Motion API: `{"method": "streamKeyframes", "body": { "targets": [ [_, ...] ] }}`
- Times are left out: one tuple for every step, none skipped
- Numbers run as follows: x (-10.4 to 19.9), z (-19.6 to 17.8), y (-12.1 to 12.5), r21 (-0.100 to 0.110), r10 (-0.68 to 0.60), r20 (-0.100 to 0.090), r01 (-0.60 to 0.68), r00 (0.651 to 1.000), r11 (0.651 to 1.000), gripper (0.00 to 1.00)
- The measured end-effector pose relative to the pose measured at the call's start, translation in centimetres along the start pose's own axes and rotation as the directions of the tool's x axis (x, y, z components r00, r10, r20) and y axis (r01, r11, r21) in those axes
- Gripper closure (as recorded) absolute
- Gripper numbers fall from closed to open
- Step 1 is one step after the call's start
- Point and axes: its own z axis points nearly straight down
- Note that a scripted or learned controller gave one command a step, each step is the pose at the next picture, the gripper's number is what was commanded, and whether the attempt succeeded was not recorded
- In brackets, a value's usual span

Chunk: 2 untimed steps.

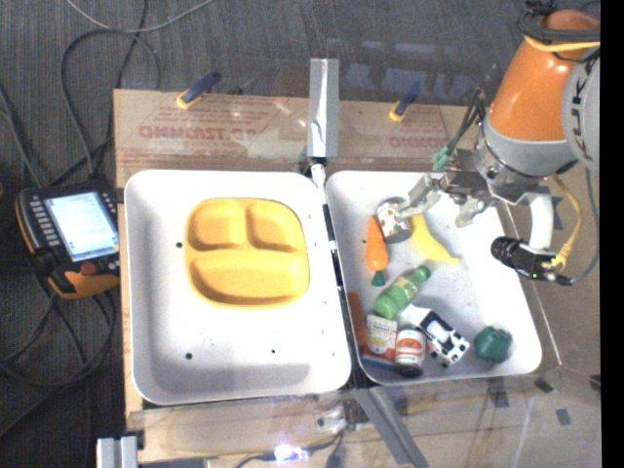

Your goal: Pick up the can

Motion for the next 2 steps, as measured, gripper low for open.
{"method": "streamKeyframes", "body": {
  "targets": [
    [-1.7,7.9,5.8,0.001,0.049,0.004,-0.049,0.999,0.999,0.00],
    [-2.0,17.0,9.0,-0.001,0.150,0.004,-0.150,0.989,0.989,0.00]
  ]
}}
